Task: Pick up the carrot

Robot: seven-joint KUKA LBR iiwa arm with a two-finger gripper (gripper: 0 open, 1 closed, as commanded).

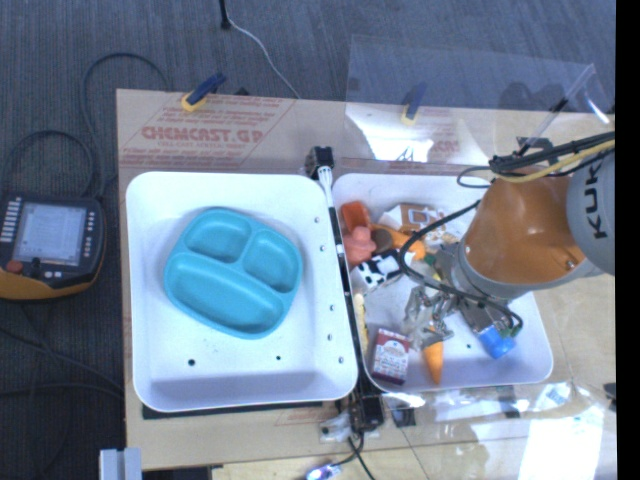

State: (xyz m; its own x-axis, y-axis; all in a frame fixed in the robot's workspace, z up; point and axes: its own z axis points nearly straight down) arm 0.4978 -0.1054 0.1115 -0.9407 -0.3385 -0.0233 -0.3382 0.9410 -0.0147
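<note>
Carrot (433, 359): a small orange cone, likely a toy, lying in the right bin (530, 368) near its near edge, tip pointing toward the near rim, thick end toward the claw above it.
Claw (432, 315): metal fingers hang just over the carrot's thick end; whether they are spread or pinched I cannot tell, and nothing shows clearly between them.
Arm (520, 233): its orange band covers the middle of the right bin and hides part of the pile.
Neighbours: a dark red packet (390, 356) lies just left of the carrot, a blue piece (496, 342) sits to its right, and a black-and-white item (378, 270) and an orange-red toy (357, 240) lie farther back.
Left bin (160, 368): holds a blue divided plate (233, 271), well apart from the carrot.
Handling, as a guess: light and stiff, probably smooth plastic, so it may slip out along its taper.
Where to hold: across the thicker half, fingers closing on its sides, not on the narrow tip.
Risk: the red packet is close enough to be nudged or caught as well.
</note>
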